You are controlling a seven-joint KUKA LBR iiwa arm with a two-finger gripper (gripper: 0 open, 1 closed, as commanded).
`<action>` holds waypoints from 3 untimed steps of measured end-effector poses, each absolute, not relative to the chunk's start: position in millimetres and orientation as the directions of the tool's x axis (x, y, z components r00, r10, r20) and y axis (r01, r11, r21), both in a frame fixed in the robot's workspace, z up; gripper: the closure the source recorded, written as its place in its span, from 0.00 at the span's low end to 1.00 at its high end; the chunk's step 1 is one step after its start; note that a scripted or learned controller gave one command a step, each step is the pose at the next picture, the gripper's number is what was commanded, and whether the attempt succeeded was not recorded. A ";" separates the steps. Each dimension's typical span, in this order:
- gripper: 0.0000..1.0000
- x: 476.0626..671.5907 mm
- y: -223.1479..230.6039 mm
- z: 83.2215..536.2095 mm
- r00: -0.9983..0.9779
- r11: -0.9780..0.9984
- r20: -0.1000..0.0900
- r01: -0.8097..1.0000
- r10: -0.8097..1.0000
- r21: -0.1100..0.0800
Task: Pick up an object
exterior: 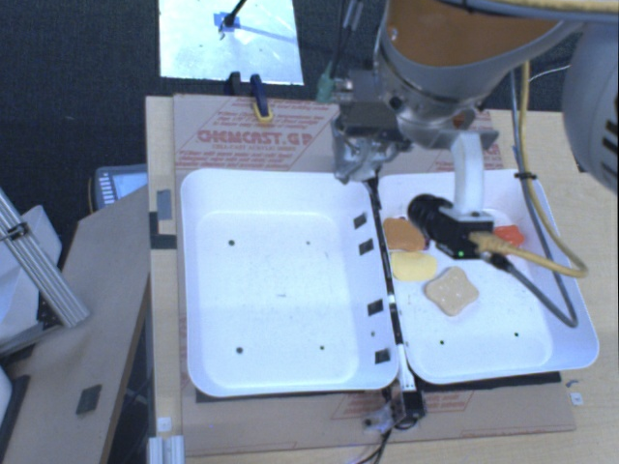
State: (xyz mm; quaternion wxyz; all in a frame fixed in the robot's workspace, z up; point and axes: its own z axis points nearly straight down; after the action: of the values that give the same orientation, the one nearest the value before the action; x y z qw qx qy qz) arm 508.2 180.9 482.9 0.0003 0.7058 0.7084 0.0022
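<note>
Three flat food pieces (424,260) and one orange piece (510,233) lie in the right bin (503,351).

Bright, even light; slightly soft focus.

The tool (360,167) hangs over the 2 bins' (271,288) far divider; food pieces (426,264) lie right.

The arm (484,27) is cut off by the top and right edges. Its wrist hides the far rim of the right bin (542,356). The gripper (360,165), at that bin's far left corner, is too blurred to resolve. An orange item (510,234) beside the black fitting (440,222) is partly covered; its kind cannot be told.
</note>
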 end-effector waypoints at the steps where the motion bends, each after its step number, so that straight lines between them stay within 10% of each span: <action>1: 1.00 572.9 237.1 526.5 -0.008 0.008 0.004 1.000 1.000 0.009; 3: 1.00 629.1 233.9 534.9 0.000 0.000 0.001 1.000 1.000 0.004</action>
State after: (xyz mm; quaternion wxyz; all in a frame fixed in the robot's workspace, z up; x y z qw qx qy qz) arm 629.1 233.9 534.9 0.0011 0.7072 0.7070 0.0015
